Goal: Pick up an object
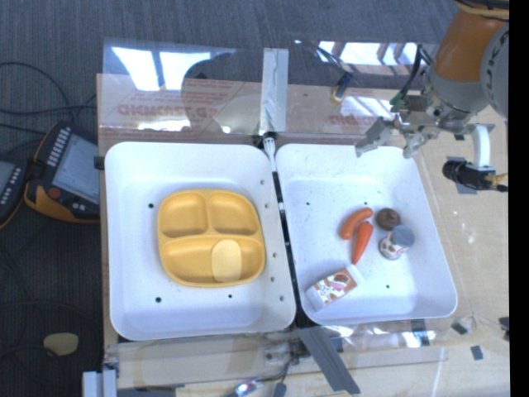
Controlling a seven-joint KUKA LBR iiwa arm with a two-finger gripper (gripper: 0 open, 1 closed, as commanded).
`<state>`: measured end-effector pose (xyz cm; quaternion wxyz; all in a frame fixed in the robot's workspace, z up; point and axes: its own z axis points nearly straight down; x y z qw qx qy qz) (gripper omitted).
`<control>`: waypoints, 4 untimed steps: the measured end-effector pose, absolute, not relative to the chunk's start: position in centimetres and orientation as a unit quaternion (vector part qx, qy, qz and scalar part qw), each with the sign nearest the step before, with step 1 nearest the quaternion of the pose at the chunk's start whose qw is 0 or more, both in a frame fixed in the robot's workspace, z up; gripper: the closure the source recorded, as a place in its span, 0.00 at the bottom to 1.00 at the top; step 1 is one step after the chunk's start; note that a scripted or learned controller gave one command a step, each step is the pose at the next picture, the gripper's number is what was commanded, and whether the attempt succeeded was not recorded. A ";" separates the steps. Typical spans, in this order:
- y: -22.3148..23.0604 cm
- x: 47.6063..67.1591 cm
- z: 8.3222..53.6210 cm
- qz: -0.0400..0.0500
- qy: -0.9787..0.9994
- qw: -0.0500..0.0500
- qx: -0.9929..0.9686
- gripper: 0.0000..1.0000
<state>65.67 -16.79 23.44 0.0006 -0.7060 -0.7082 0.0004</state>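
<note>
Jaws spread and empty over the far rim of the right bin [430,300], the pickable things all nearer.

Nearest in that bin lies a small carton [333,287]; beyond it carrot [361,241], its long axis running near-to-far, touching sausage [355,222]; beside them a tin [397,242] and brown ball [388,217]. The gripper [395,136] hangs well apart beyond, nothing between.

right bin [430,222]: far half open | food cluster [369,231] crowds near half
</note>
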 end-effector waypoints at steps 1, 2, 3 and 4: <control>-17.2 60.8 15.5 0.001 -0.739 0.000 -0.674 0.00; -16.2 57.9 9.3 -0.001 -0.781 0.001 -0.624 0.00; -16.2 57.9 10.2 -0.001 -0.781 0.000 -0.625 1.00; -8.8 60.5 19.6 0.001 -0.651 0.000 -0.759 1.00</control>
